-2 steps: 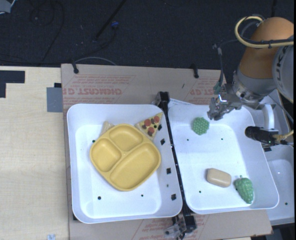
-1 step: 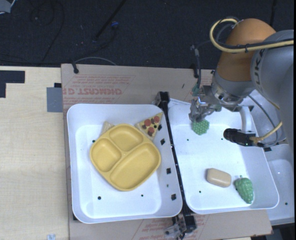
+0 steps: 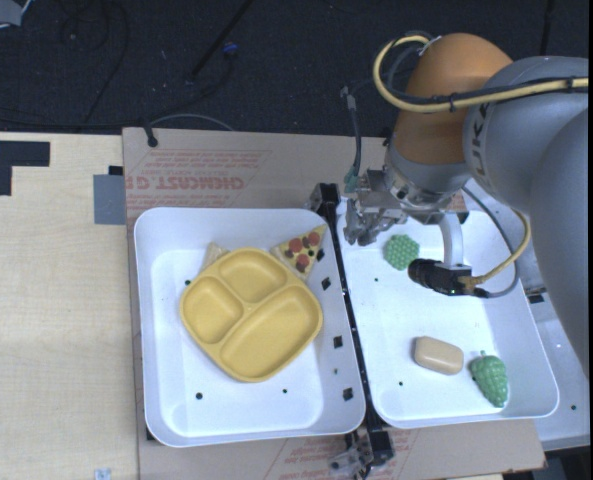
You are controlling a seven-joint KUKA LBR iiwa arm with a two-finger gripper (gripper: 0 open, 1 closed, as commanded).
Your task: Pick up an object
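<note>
My gripper [image 3: 364, 226] hangs over the far left corner of the right bin [image 3: 536, 368], close to the wall between the two bins. Just to its right lies a small green bumpy fruit [image 3: 401, 251], apart from the gripper. Nearer the front of the same bin rest a tan oval bar [image 3: 437, 355] and a green bunch of grapes [image 3: 490, 379]. I see nothing held under the gripper.
The left bin [image 3: 166, 368] holds a yellow divided plate [image 3: 253, 313] and a toy pizza slice [image 3: 303, 250] at its far right corner. A dark piece on a yellow cable [image 3: 442, 276] hangs from the arm over the right bin. The arm's grey body covers the bin's far right.
</note>
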